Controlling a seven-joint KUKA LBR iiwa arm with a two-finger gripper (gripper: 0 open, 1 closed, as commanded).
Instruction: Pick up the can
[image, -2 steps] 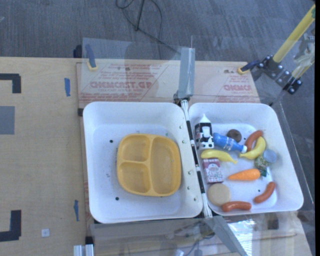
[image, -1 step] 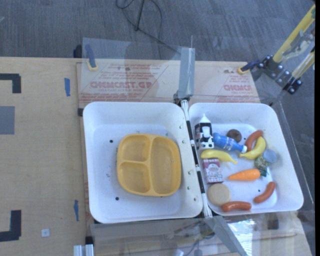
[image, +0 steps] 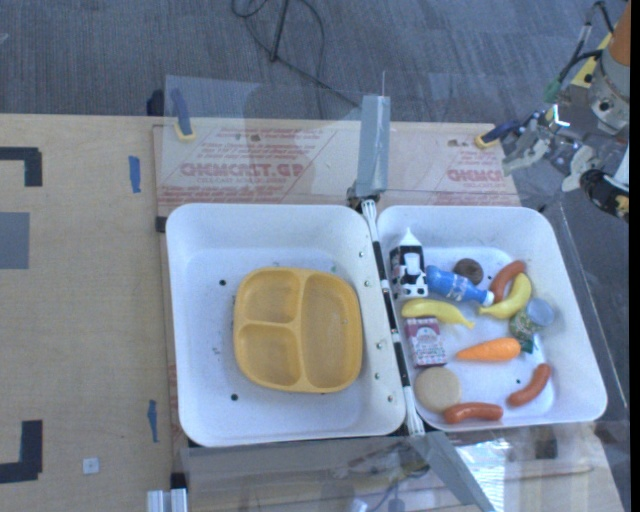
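At the upper right of the frame, past the top corner of the right bin (image: 590, 385), I have the gripper (image: 532, 142) above the bench. I cannot tell from here whether it is released or clenched. The grey arm (image: 612, 80) carrying it runs off the right edge.

The can (image: 467, 270), as best I can make it out, is the small dark brown round thing standing in the upper middle of the right bin. It is well apart from the gripper, below it and to its left. A blue bottle (image: 456, 285) lies touching the can's lower left side, and a red sausage (image: 507, 275) lies just to its right, over a curved banana (image: 510, 298). A black and white carton (image: 407, 266) stands left of the bottle, against the bin's left wall.

Lower in that bin I see a second banana (image: 437, 312), a red box (image: 427, 341), a carrot (image: 490, 350), a grey-blue object (image: 534, 318) I cannot identify, a round tan biscuit (image: 437, 387) and two more sausages (image: 472, 411).

The left bin (image: 190, 330) holds a yellow divided plate (image: 298, 328).

For writing, the panel (image: 245, 168) above the left bin reads "CHEMCAST GP" in red. The print on the red box is too small for me to read.
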